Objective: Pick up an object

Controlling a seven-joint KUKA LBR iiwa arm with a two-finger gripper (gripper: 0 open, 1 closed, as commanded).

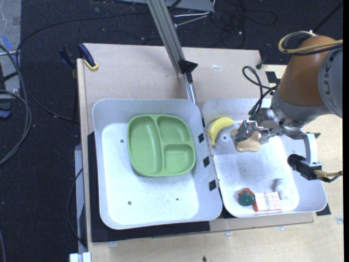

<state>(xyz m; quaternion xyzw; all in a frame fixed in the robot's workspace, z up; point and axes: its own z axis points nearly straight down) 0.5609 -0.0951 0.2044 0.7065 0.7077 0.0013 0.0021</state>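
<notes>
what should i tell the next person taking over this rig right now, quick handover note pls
Gripper: low in the right bin, over a tan object near the bin's far left corner. Whether it has a grip cannot be told from this view.
Things: a yellow banana lies just left of the tan object. A red and green item and a red and white box sit near the right bin's front edge. A green divided plate is in the left bin.
Done: arm brought down to the tan object.
Left: confirm the grasp, then lift an object clear of the bin.
</notes>
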